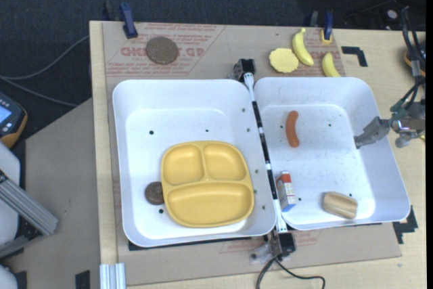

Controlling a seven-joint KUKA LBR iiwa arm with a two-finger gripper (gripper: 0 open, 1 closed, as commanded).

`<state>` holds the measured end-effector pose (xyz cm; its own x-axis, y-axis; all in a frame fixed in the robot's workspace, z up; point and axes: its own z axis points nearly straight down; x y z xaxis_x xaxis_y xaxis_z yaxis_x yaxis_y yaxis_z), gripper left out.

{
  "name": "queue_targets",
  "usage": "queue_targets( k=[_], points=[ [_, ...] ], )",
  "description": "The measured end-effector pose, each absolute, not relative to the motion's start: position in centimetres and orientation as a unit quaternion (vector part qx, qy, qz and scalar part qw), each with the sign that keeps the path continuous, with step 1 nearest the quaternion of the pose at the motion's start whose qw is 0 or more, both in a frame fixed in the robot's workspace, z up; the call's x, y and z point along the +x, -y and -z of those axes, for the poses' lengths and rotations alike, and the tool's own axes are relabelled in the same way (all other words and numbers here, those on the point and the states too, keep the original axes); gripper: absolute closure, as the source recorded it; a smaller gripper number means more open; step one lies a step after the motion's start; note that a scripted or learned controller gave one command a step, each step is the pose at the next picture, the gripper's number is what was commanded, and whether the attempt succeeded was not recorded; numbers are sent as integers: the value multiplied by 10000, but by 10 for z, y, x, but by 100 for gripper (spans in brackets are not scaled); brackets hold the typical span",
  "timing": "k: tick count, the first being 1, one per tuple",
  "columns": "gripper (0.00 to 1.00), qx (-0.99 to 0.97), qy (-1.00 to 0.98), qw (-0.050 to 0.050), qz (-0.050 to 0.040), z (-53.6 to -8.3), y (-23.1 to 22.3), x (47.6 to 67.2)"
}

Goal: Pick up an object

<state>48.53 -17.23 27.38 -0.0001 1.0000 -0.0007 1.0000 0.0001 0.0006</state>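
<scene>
In the right bin (379, 166) lie a reddish-brown sausage (292, 128) near the middle back, a tan bread roll (339, 205) at the front right, and a small red and white carton (286, 187) against the front left wall. My gripper (387, 130) hangs at the right bin's right rim, well right of the sausage and above the roll's side of the bin. Nothing shows in its grasp. The arm behind it is cut off by the frame's edge.
The left bin (135, 112) holds a yellow divided plate (206, 183) and a brown cookie (155, 193) beside it. Behind the bins on the bench lie a brown disc (162, 49), a yellow slice (284, 60) and two bananas (303, 47) (330, 65).
</scene>
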Motion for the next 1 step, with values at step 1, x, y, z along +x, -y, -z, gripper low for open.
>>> queue_targets(
  k=[1],
  points=[
    [0, 7082, -7060, -31, 17, -78, 198, 477]
  ],
)
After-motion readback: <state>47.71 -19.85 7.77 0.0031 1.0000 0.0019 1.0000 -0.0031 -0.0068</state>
